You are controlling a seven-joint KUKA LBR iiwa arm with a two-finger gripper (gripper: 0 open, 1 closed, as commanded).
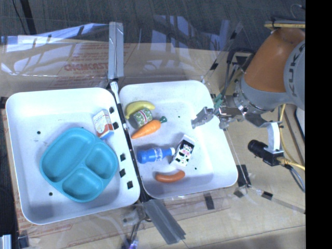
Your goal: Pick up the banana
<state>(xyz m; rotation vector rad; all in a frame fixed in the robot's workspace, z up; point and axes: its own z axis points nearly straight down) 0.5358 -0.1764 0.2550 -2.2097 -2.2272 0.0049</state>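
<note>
The robot arm comes in from the right side. Its big round part, grey with an orange band, sits just past the right edge of the right bin. From there the wrist leans to the left and down, over the right side of that bin.

The gripper hangs at the end of the wrist, above the white floor of the bin. It is small and grey here. I cannot tell if it is wide or narrow. Nothing can be seen in it.

The banana lies in the right bin, up in the top left corner, near the wall between the two bins. It is well apart from the gripper. A small green jar sits just below the banana and touches it. A carrot lies just under the jar.

Lower in the same bin are a blue bottle, a small black and white carton and a sausage.

The left bin has a blue tray with three parts and a little box beside it.
</note>
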